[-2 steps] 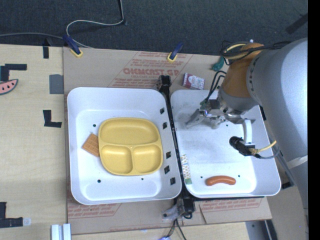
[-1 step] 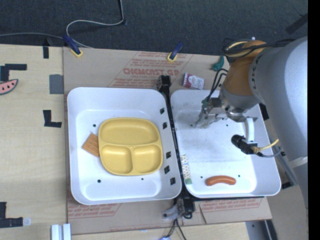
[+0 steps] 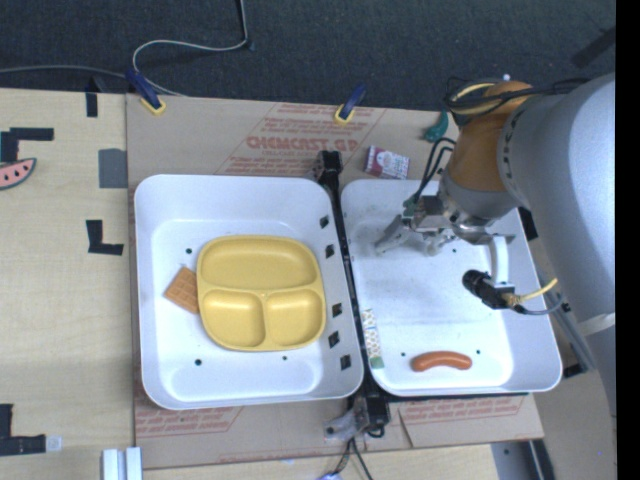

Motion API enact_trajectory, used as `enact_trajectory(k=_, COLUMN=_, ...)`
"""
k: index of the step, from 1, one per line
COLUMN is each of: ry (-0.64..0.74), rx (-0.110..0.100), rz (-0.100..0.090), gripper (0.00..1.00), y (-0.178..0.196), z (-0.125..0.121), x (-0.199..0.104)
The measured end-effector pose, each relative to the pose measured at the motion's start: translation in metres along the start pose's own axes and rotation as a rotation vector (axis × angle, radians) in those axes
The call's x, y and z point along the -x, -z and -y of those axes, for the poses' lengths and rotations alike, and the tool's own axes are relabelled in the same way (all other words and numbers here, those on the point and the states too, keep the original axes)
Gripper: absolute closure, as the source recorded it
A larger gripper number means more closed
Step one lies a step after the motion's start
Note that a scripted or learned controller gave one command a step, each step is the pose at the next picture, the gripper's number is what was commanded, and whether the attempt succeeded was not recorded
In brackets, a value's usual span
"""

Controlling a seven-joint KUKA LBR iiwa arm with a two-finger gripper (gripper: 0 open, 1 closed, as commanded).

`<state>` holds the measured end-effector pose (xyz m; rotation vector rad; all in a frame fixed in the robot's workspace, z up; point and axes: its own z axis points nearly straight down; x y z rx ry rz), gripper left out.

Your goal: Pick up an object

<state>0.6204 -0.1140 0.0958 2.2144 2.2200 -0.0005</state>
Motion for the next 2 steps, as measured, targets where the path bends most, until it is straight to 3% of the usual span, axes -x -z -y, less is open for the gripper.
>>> enact_trajectory(k=1, ry=-0.002, rx=0.000, rz=-0.002, gripper=0.00, y=-0.009, z=0.028, x=-0.008)
enact_trajectory(k=2, ry=-0.004, rx=-0.001, rz=-0.003, gripper=0.00, y=-0.009, z=0.107, x=0.009)
